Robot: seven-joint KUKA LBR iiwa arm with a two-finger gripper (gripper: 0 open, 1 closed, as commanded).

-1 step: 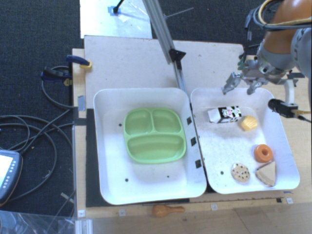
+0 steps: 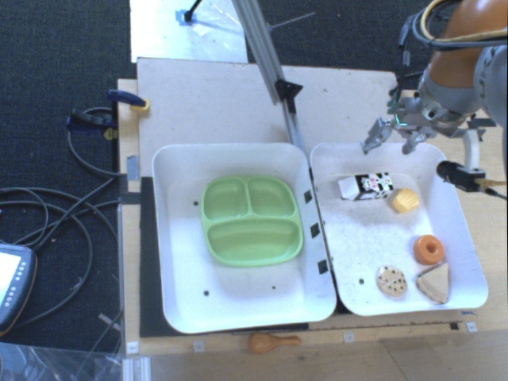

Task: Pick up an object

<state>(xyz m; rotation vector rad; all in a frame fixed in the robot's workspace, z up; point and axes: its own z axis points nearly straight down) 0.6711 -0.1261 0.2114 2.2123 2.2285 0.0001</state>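
Orange donut [image 2: 429, 249] sits front-right in right bin [image 2: 349, 288] | hand [image 2: 394, 138] above bin's back edge, spread open, holding nothing

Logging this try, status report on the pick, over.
Hand open, above right bin's far edge, holding nothing. Nearest item: cow-print carton, lying flat. Yellow piece beside carton, otherwise path clear.

On my screen the arm [image 2: 464, 62] was grey, capped by a rounded orange band [image 2: 475, 14] above the wrist. A yellow-and-black cable [image 2: 432, 10] looped around that orange section on its left side. Lower down, the gripper [image 2: 394, 139] was bare silvery metal with two thin fingers, a small teal light glowing at its base.
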